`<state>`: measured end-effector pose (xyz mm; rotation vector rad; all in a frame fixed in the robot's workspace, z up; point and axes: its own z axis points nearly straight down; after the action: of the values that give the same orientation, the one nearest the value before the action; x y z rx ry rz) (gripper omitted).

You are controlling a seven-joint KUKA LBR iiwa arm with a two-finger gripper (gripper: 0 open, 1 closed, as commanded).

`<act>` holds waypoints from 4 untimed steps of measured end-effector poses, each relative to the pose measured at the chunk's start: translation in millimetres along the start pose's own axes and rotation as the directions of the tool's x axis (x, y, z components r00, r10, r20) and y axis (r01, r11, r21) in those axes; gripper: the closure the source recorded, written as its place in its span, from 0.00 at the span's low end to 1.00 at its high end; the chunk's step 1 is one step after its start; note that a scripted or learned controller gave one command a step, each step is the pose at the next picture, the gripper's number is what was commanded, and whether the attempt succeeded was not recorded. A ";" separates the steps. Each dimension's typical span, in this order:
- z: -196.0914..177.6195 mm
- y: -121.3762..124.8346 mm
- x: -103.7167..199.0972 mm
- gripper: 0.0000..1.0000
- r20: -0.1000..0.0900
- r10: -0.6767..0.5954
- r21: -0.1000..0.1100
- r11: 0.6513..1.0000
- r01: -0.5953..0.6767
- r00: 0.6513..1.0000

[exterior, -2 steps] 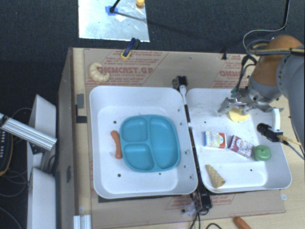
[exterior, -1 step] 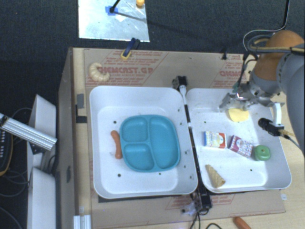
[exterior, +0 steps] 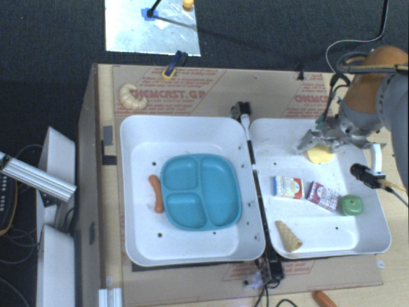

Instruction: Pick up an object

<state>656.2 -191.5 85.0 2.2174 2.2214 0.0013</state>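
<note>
**Operator:** Starting at the left, I saw the left shallow white bin (exterior: pixel 137 139) holding a blue plastic divided tray (exterior: pixel 200 191) with three compartments. A small orange sausage-shaped piece (exterior: pixel 156 193) lay on the bin floor just beside the tray's left edge, lengthwise along it.

**Colleague:** And the right side?

**Operator:** The right shallow white bin (exterior: pixel 370 238) carried the loose items. Near its front edge lay a tan cone-shaped piece (exterior: pixel 289 235), tip toward the divider. Above that sat a small white carton with a red and blue label (exterior: pixel 287 187), and just beside it a small dark-red-and-white packet (exterior: pixel 323 196), tilted. A green round piece (exterior: pixel 351 204) lay right next to that packet.

**Colleague:** The hand?

**Operator:** The grey two-finger gripper (exterior: pixel 319 144) was down in the rear part of the right bin, directly over a flat pale yellow round piece (exterior: pixel 320 154). Its metal fingers (exterior: pixel 306 141) looked spread rather than closed together, reaching down at the piece's upper edge. I couldn't tell whether they actually touched it. I saw nothing clamped between them; the yellow piece lay flat on the bin floor, mostly showing below the fingertips.

**Colleague:** How did it look?

**Operator:** Smooth, pale, roughly disc-shaped, apart from the other items.
</note>
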 end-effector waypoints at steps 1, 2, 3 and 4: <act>-12.5 2.5 2.2 1.00 -0.003 -0.004 -0.006 1.000 0.004 1.000; -11.3 1.4 0.6 0.00 0.001 -0.004 -0.003 1.000 0.004 1.000; -22.7 2.6 0.5 1.00 0.002 -0.005 -0.007 1.000 0.005 1.000; -22.6 2.5 0.5 0.00 0.002 -0.006 -0.007 1.000 0.006 1.000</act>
<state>658.7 -191.0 107.6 2.2066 2.2234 0.0067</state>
